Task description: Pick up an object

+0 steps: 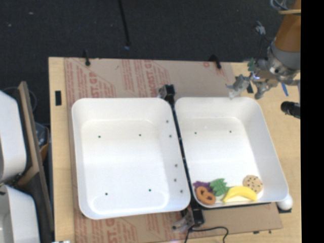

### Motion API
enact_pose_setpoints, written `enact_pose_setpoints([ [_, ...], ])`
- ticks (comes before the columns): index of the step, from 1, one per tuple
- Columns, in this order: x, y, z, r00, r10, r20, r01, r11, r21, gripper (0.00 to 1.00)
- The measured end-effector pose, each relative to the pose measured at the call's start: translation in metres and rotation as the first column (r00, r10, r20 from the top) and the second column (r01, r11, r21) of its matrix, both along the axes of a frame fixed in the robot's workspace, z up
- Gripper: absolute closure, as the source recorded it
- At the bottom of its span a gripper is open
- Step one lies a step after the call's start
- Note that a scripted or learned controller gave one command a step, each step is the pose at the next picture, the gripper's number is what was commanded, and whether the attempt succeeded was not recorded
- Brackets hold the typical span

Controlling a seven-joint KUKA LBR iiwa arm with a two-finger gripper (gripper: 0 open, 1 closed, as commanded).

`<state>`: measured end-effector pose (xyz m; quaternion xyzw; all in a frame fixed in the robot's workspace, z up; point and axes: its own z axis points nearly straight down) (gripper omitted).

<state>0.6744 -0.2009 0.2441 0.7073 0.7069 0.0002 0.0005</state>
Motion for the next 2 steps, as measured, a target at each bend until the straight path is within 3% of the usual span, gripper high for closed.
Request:
enact_pose_setpoints([
  [1, -0.049, -0.014, -0.096, 1.0, -0.002, -0.008, 0.002, 1.0, 0.002, 0.0],
  [2, -0.004, -0.018, -0.093, 0.998, 0.067, 0.0, -0.067, 0.998, 0.0, 0.0],
])
